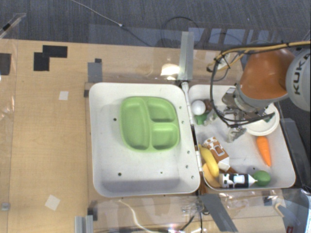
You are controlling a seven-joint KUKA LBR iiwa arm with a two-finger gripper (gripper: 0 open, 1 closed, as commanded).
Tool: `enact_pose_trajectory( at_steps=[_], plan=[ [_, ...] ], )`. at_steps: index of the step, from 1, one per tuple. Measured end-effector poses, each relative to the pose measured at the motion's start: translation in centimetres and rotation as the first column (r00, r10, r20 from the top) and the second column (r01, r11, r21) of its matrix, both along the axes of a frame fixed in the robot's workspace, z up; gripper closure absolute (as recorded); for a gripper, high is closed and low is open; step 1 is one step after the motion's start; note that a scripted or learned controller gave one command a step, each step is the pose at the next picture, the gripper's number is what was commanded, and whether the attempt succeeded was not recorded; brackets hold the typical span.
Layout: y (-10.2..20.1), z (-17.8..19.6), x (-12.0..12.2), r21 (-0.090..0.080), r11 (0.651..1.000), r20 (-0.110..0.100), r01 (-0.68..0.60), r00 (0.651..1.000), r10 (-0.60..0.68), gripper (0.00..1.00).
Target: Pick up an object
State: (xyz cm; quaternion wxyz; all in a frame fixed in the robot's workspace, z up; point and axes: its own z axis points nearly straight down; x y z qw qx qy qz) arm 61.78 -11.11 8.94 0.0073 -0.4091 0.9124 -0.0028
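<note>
Two white bins sit side by side on the wooden bench, and we see the left bin carrying a green divided plate near its middle. The right bin is the crowded one: a white ball lies in its upper left corner, a carrot lies toward its right side, a banana rests along its left wall, and just beside the banana is a small brown and white carton. Along the near wall lies a dark bottle with a white label, with a green round thing touching its right end. A white dish sits near the far right, partly covered by the arm. The gripper hangs over the middle of this bin, between the ball and the carrot, above bare floor. Cables and the orange band of the arm hide much of what lies beneath, and a dark thing beside the ball is too covered to name. We cannot tell whether the fingers are spread or closed, and we see nothing between them.
</note>
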Motion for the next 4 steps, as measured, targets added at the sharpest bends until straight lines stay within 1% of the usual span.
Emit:
enact_pose_trajectory(
  at_steps=[1,2,3,4],
  plan=[
    [-2.5,0.3,-11.0,-0.008,0.998,0.019,-0.060,0.998,0.060,0.00],
    [-8.7,0.2,-9.6,-0.013,0.882,-0.001,-0.470,0.882,0.470,0.00],
    [-8.4,1.5,-9.1,-0.015,0.884,0.011,-0.468,0.884,0.468,1.00],
    [-6.6,14.0,-8.4,-0.013,0.881,-0.001,-0.472,0.881,0.472,1.00]
  ],
)
